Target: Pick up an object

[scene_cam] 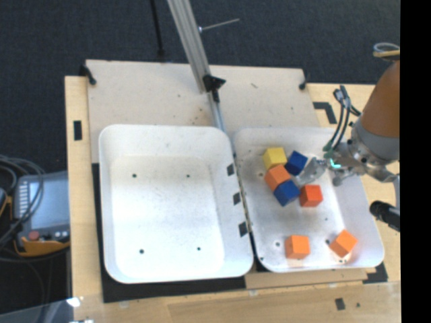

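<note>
Dark carpet surrounds the bench (77, 140), whose right bin (357, 207) holds clustered cubes, so the arm (384, 113) lowers its gripper (311, 170) beside a blue cube (297, 162); whether the pincer grips cannot be told.

No readable text, labels, brand names, numbers or signs appear anywhere in this overhead view. The small grey box-shaped device with a screen (42, 204) at the left edge shows a pale display, but anything on it is too blurred to read. The short black marks (328, 110) on the tan wooden bench top (77, 180) beside the shallow white plastic bins (168, 136) are plain strips and angles, not letters. The coloured cubes carry no visible markings.
</note>
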You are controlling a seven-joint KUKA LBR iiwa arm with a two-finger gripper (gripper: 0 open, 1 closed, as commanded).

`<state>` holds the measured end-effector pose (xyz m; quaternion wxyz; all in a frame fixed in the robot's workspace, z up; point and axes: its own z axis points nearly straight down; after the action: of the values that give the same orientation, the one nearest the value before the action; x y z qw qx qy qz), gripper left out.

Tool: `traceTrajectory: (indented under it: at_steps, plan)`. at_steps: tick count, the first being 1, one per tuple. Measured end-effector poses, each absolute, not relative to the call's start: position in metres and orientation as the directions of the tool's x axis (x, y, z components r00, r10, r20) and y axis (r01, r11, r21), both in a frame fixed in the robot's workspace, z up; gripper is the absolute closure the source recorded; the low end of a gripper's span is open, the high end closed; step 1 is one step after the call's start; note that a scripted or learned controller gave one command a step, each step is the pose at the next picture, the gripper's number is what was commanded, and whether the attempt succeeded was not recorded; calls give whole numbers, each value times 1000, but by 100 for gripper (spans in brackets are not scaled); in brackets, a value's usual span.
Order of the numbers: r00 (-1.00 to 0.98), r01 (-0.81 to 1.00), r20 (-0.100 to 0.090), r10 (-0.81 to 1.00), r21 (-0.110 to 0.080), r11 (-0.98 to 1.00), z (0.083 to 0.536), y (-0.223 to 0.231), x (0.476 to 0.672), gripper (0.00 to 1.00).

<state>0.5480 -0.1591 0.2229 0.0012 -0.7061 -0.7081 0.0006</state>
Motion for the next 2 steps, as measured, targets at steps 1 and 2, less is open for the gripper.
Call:
traceTrajectory:
  at_steps: [1, 2]
  plan:
    - [-1, 1000, 0, 1000, 1, 1, 224, -159, 549, 0]
    - [2, 1000, -1, 1000, -3, -2, 180, -163, 554, 0]
